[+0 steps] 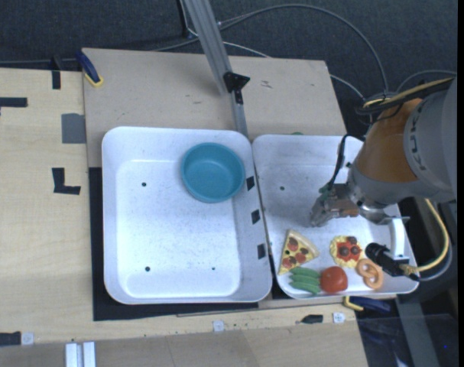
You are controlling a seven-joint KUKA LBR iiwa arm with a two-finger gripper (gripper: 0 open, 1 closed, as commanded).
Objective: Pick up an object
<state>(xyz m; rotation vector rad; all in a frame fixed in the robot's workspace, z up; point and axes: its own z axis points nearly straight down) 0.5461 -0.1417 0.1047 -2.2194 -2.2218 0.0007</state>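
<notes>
The left bin (132, 228) holds just a blue bowl (212, 172) near its back right corner. The right bin (289, 163) has toy food along its front: a pizza slice (296, 250), a small pizza (345, 248), green beans (305, 280), a tomato (334, 279), a pretzel (369, 272). The gripper (326, 209) hangs just behind the pizzas, nothing visibly held; how far it's open, I can't tell.

— How's my feed looking?
— I see even, soft overhead light, no harsh glare. The left bin (132, 228) beyond the fingers reads bright white. Faint shadow lies under the gripper (323, 211); the whole picture is slightly soft and grainy.
</notes>
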